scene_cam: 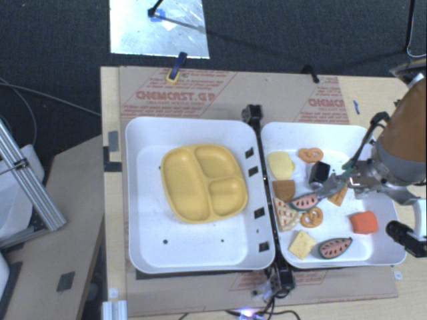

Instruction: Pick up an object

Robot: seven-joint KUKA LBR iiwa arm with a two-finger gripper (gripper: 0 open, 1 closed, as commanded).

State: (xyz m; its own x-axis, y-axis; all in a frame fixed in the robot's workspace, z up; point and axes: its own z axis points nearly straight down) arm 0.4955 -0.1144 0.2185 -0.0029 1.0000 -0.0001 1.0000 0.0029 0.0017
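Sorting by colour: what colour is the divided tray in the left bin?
Yellow; the divided tray shows in the camera view.

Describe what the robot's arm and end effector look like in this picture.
The arm comes in from the right: a bulky grey body with a broad orange-brown band above the wrist. A black cable curves along its near side. The end effector is slim, grey and metallic, tapering toward the toy food, with a black block beside it.

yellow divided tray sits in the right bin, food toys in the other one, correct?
Not quite. The camera view shows the yellow divided tray in the left bin, not the right. The food toys, such as the orange block and a watermelon slice, lie in the right bin.
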